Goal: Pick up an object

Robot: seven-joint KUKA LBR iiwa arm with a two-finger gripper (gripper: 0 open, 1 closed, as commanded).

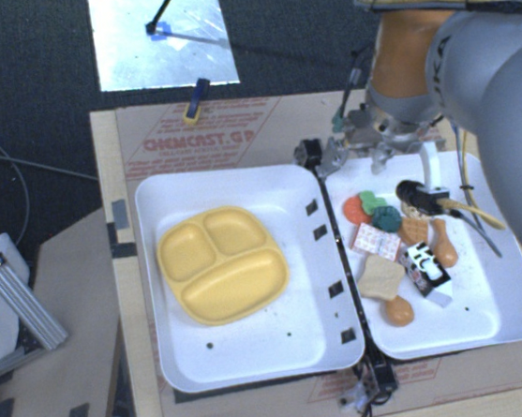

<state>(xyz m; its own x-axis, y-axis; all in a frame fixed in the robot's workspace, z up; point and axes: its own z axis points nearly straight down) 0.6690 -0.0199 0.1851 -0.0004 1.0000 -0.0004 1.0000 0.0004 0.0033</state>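
Desk [71, 273], right bin [500, 306]: orange egg-shaped toy [398, 311] looks light, rigid, slick; pinch across its middle. Claw [371, 147] state: cannot tell.

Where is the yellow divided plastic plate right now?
Camera view: the yellow divided plastic plate lies in the left white bin, left of centre; the toy pile sits in the right bin.

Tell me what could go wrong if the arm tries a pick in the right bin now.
1. The toys in the right bin lie packed and touching, for example the bread slice against the checked block. The gripper may catch two or push one aside.
2. The gripper hangs near the bin's far wall. A straight descent there may hit the rim, not a toy.
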